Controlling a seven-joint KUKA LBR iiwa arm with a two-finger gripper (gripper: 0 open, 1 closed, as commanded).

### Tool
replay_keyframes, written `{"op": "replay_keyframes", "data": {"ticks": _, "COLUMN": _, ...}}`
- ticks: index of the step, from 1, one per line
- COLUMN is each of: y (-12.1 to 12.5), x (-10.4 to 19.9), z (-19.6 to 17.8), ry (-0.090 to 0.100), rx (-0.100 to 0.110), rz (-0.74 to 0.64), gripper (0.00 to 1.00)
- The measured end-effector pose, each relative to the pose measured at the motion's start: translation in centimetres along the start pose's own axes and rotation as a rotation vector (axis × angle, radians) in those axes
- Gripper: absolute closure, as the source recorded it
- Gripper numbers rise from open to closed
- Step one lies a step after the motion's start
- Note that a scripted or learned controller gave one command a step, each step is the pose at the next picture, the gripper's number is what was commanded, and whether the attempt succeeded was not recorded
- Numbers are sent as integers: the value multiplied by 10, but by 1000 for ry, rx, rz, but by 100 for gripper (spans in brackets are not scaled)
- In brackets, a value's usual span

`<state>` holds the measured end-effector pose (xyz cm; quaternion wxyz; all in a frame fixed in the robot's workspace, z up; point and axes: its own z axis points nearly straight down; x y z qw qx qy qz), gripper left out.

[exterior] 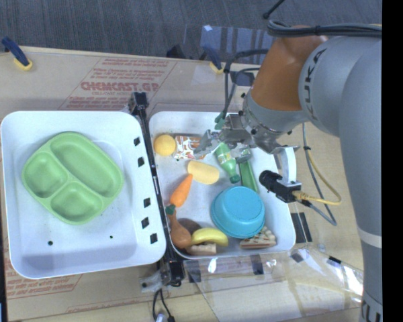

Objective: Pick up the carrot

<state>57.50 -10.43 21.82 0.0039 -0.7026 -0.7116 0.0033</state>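
Arm (322,79) reaching in over the right bin (162,180), orange band above the wrist, wrist bent down toward the bin's upper middle. Gripper (218,139) low over the bin, just up and right of the carrot; cannot tell how wide. Carrot (181,190) lying tilted in the bin's left part, apart from the gripper, beside a pale yellow piece (203,172), left of the blue bowl (238,210). "UKA" readable on the arm; "CHEMCAST GP" printed on the brown board (114,79) above the bin.

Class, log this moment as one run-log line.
task: pick carrot | carrot: lying in right bin, ungrasped | gripper: above green bottle
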Motion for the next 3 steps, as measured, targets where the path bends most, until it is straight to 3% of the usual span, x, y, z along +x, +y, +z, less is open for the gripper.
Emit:
{"op": "replay_keyframes", "data": {"ticks": 1, "y": -23, "x": 3, "z": 129, "ry": 0, "rx": 0, "rz": 10, "gripper": 0}}
{"op": "replay_keyframes", "data": {"ticks": 2, "y": -22, "x": 2, "z": 118, "ry": -3, "rx": 5, "rz": -2, "gripper": 100}}
{"op": "replay_keyframes", "data": {"ticks": 3, "y": -59, "x": 51, "z": 27, "ry": 0, "rx": -3, "rz": 277, "gripper": 100}}
